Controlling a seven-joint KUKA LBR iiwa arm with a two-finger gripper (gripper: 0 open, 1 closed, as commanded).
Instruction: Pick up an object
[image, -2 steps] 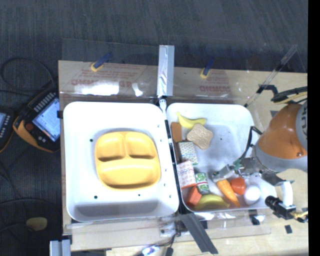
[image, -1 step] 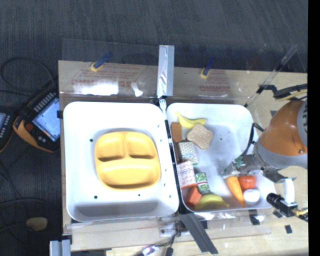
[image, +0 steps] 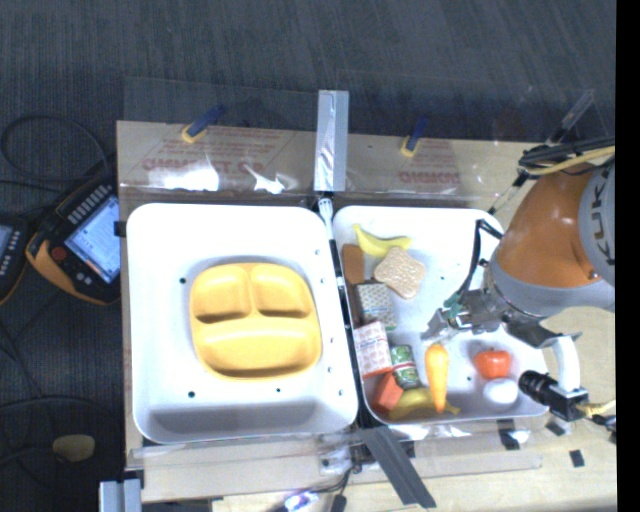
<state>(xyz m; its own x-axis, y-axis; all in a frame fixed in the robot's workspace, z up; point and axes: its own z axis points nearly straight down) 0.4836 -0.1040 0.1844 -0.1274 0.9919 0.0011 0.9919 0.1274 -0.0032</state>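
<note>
Camera view, taken from above the bench at a slant: two shallow white bins stood side by side. The left bin (image: 160, 300) held a yellow compartment tray (image: 255, 317), lying flat near its centre. The right bin (image: 420, 222) held the loose items. A banana (image: 380, 240) lay near the far wall, with a slice of toast (image: 400, 271) just in front of it. A brown bar (image: 353, 264) lay along the left wall beside a wafer-like cracker (image: 376, 302). Nearer the front lay a red-and-white packet (image: 372, 349), a small green can (image: 404, 366), an orange carrot (image: 437, 367) and a red block (image: 387, 390) beside a yellow piece (image: 415, 402). A tomato (image: 492, 362) and a white egg-like object (image: 499, 391) lay toward the right.

The arm (image: 550, 245) reached in from the right, its orange band over the bin's right edge. The gripper (image: 452, 315) hung low over the bin's middle, just above the carrot's top end and left of the tomato. Whether its fingers were apart or together could not be told, and no object was visibly between them.
</note>
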